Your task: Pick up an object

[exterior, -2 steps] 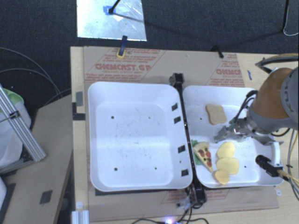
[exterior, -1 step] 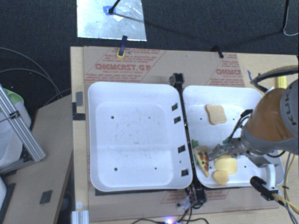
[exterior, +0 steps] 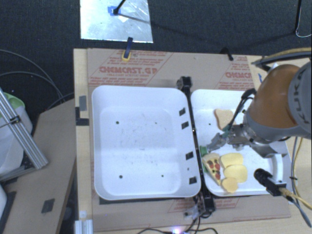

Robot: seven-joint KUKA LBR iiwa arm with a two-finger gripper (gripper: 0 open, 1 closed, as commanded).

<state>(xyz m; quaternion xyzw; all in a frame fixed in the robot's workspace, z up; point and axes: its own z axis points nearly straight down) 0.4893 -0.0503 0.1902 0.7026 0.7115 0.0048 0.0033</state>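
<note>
In the right bin [exterior: 207, 97] lie a tan toast-shaped piece [exterior: 224, 117] near the middle, a pizza slice with red dots [exterior: 212, 165] by the left wall, and three yellow rounded pieces [exterior: 233, 166] near the front. A small green bit [exterior: 203, 151] peeks out beside the pizza slice. My gripper [exterior: 218, 141] hangs low over the bin's left side, just above the pizza slice and below the toast piece. Its tips are too small to read, and I see nothing held between them.
The left bin [exterior: 141, 140] is a wide white tray sharing a black-clipped divider [exterior: 191, 135] with the right bin. The orange-banded arm [exterior: 273, 101] covers the right bin's far right part. A cardboard sheet [exterior: 146, 67] lies under both bins.
</note>
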